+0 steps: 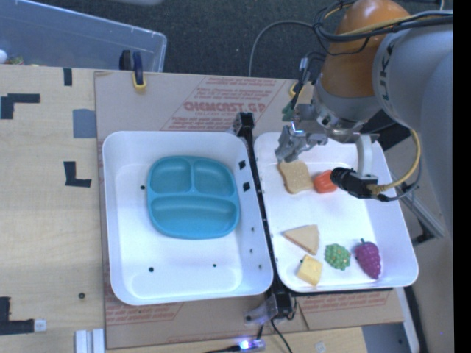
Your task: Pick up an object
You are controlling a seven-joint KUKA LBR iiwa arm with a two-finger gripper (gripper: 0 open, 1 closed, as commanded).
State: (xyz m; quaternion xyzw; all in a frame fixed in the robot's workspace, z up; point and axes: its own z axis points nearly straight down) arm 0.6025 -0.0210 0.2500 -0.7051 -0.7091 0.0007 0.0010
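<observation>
Lower right of the frame, nearest the camera: the right bin holds a cheese cube, a green broccoli piece and purple grapes in a row near its bottom rim. Just above them lies a tan wedge. Centre left, the left bin carries a blue divided plate, lying flat. Both bins sit on a cardboard sheet on the counter.

Further up the right bin we see a toast slice with an orange-red piece just beside it on the right. The gripper hangs at the toast's upper edge, near or touching; we cannot tell which. We cannot tell whether the jaws are released or clenched: the view is too blurred there.

Progress: we judge the pick not yet done. All items lie on the bin floor, and nothing is visibly held. The toast looks the likely target. Remaining: close on it, lift clear.
</observation>
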